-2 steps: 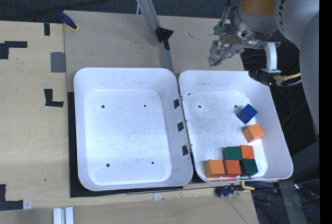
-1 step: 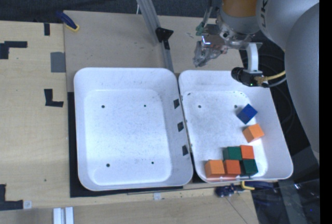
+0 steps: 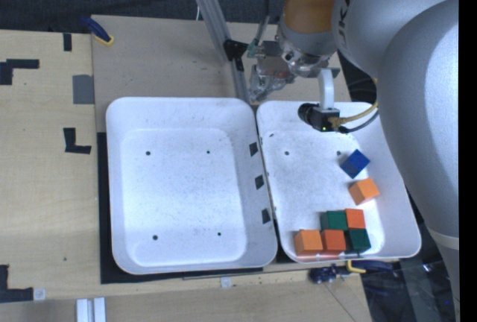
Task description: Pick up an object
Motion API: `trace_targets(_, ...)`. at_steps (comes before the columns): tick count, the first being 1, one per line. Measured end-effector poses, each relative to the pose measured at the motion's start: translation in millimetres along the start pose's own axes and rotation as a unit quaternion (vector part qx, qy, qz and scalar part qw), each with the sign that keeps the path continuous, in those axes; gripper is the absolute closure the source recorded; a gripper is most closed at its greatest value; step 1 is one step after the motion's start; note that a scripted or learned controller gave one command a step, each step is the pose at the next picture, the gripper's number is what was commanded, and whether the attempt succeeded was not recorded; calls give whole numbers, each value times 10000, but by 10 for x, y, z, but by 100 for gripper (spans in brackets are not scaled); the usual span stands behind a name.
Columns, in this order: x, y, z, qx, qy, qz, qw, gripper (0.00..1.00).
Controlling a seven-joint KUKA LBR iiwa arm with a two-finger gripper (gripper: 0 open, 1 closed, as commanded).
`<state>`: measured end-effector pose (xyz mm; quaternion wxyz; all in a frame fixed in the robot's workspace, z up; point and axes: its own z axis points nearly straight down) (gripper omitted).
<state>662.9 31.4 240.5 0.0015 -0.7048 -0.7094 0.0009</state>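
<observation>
Nearest the camera: the arm (image 3: 402,37), grey bulk along the right side, orange band above the wrist.

Gripper (image 3: 262,86) hangs over the far edge of the bench area where the two bins meet, just at the far-left corner of the right bin (image 3: 298,130). Cannot tell how its tool is set; the end is a blur of metal against the bin rim. Nothing visibly held.

Left bin (image 3: 179,186): white, shallow, speckled floor.

Right bin carries all the blocks. Blue block (image 3: 355,162) sits tilted near the right wall, mid-length. Orange block (image 3: 364,191) just beside it, nearer the front, also turned. Along the front edge a tight cluster: an orange block at the front-left of the group (image 3: 308,241), a second orange one (image 3: 333,240), two dark green blocks (image 3: 335,221) (image 3: 358,239), and a red-orange one (image 3: 355,219), touching each other.

Handling, as a judgement: small rigid cubes, probably light, painted faces likely a little slick. Flat opposite faces give a good pinch. The blue block looks the easiest take, standing apart with free sides; fingers would need turning to match its angle. Cluster blocks offer little room between neighbours.

Pick not yet begun; the gripper is well apart from every block.
</observation>
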Motion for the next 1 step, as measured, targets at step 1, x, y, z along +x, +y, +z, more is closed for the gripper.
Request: trace_targets(1,540,33,144,-2,-1,-1,10000,100)
